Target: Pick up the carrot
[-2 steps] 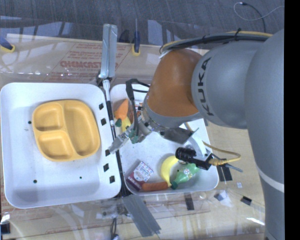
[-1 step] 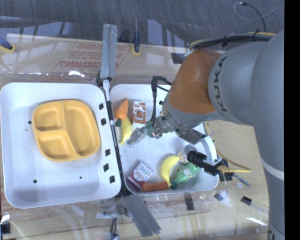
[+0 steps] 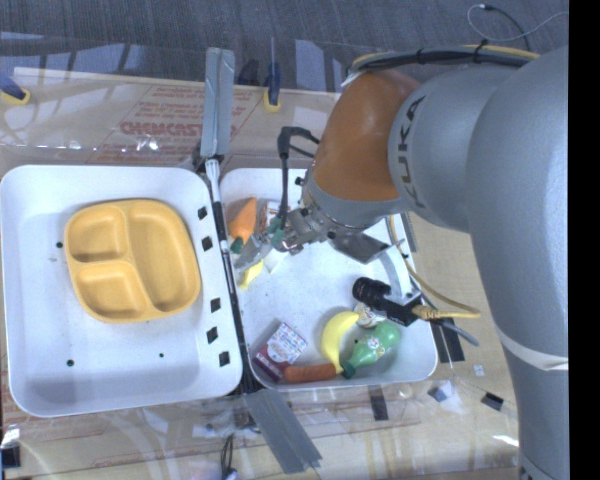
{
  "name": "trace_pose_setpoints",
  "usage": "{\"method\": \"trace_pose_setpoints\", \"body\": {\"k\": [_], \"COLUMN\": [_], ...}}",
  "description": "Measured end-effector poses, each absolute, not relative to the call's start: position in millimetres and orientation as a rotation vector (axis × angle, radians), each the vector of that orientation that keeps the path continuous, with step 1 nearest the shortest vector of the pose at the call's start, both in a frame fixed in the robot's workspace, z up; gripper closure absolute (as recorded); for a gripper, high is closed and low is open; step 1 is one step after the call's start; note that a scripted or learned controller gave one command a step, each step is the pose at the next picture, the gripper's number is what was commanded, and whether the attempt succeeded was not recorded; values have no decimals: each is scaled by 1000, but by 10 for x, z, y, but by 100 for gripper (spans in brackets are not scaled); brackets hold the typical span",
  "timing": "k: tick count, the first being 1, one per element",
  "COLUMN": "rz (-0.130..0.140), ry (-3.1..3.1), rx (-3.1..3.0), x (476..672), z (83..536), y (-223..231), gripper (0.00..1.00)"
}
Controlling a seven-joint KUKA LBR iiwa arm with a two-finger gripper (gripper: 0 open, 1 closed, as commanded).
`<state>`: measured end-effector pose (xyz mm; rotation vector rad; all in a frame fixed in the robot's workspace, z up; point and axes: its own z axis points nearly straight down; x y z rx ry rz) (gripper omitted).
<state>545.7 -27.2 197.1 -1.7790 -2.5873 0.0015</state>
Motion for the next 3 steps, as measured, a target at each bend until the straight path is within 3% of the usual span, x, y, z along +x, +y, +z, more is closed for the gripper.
{"method": "trace_pose_setpoints", "body": {"k": [1,2,3], "rz": [2,2,0], "ry": [-2591,-2591,-2814], "rx": [-1772,-1772,-1399], "x": [5461,5461,5925], "z": [2070,2070,1920], "y": [-268,-268,-458], "gripper": [100,0,0]}}
